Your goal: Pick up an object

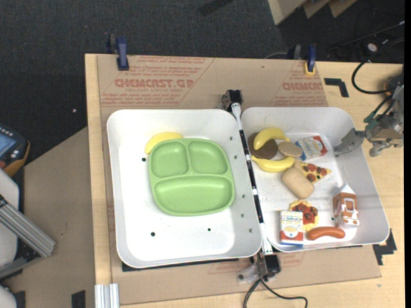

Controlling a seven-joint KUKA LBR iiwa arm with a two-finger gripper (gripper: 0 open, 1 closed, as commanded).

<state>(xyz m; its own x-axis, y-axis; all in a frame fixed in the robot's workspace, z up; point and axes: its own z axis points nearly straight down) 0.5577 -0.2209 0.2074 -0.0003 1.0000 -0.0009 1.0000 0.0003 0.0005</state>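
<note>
The right bin [369, 191] holds several toy foods. A yellow banana [272, 164] curves below a second banana [270, 135] and a brown cookie [267, 150]. Close by are a tan bread roll [297, 183], a pizza slice [316, 170], a red sausage [325, 233], a small juice carton [291, 227] and an orange-and-white carton [345, 209]. My gripper [352, 141] hangs at the right bin's far right rim, above the bin's upper right corner, apart from all the toys and with nothing seen in it.
In the left bin [128, 223] lies a green divided plate [190, 176] with a yellow piece [160, 140] poking out from under its top left corner. A white packet [312, 147] lies near the back of the right bin. Blue clamps [121, 51] grip the board's far edge.
</note>
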